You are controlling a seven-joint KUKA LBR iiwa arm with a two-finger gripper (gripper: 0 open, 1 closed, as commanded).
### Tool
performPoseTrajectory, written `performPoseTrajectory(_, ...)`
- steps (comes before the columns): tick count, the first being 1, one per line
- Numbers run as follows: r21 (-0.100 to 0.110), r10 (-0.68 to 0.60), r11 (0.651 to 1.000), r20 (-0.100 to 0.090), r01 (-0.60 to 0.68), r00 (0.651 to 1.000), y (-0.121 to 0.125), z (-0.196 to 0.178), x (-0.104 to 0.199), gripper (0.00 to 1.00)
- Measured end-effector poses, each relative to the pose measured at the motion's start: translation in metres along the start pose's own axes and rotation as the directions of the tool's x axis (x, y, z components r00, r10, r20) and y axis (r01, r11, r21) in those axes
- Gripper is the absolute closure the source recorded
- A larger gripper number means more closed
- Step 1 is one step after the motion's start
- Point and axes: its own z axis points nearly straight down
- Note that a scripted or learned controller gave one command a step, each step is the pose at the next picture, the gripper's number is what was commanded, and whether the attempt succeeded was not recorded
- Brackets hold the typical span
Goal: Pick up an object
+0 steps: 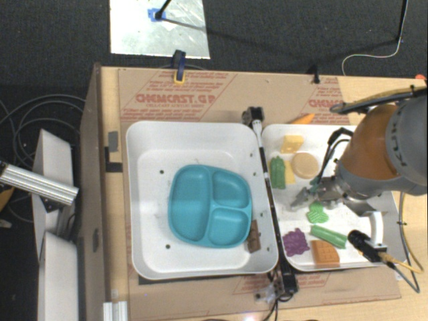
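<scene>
We read this as the approach step: the gripper (pixel 302 198) hangs low inside the right bin (pixel 384 263), with nothing seen between its fingers, so no grasp is made yet. Whether the tool stands apart or together we cannot tell; the tip is a dark tangle against the white floor. Taking the tan disc (pixel 305 164) as our landmark, the gripper sits just below it, and the nearest candidate, a small green piece (pixel 317 214), lies below and slightly right of the disc, right next to the tool. That piece is compact and lumpy; we judge its long axis to tilt slightly from lower left to upper right, though it is too small to be sure. A green bar (pixel 329 235) lies further below the disc, its long axis running from upper left down to lower right. A purple cluster (pixel 295 241) lies below and left of the disc, an orange block (pixel 324 253) lower still. Next, we think, the tool must centre over the small green piece and close across its narrow side.
</scene>
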Motion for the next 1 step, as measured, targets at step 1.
performPoseTrajectory(1,-0.009,0.003,1.000,0.004,-0.003,1.000,0.0032,-0.0144,-0.0036,1.00)
